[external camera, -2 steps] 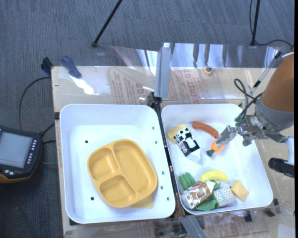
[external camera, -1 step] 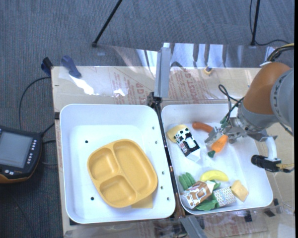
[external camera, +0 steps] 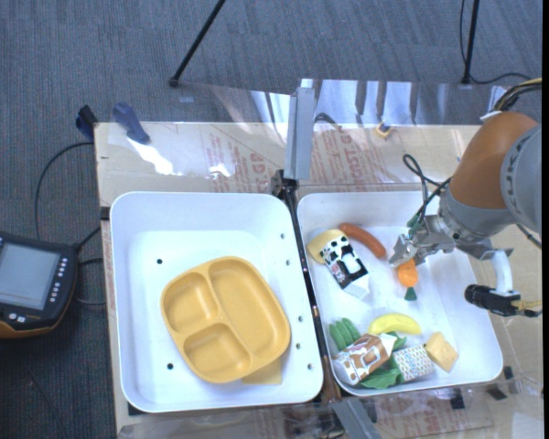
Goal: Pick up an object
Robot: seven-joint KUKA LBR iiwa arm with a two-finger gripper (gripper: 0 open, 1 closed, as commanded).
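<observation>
Camera view: two-finger gripper (external camera: 410, 252) hovers in the right white bin (external camera: 476, 355), small orange toy carrot (external camera: 408, 275) just below-beside it; finger state — can't tell.

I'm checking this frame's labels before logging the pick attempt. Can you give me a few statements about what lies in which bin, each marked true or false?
1. The yellow divided tray lies in the left bin. True.
2. The banana lies in the left bin. False: it lies in the right bin, near its front.
3. The gripper is over the right bin, close above the carrot. True.
4. The sausage lies on the yellow divided tray. False: it lies in the right bin, beside the black and white carton.
5. A handheld screen unit sits on the floor left of the bench. True.
</observation>
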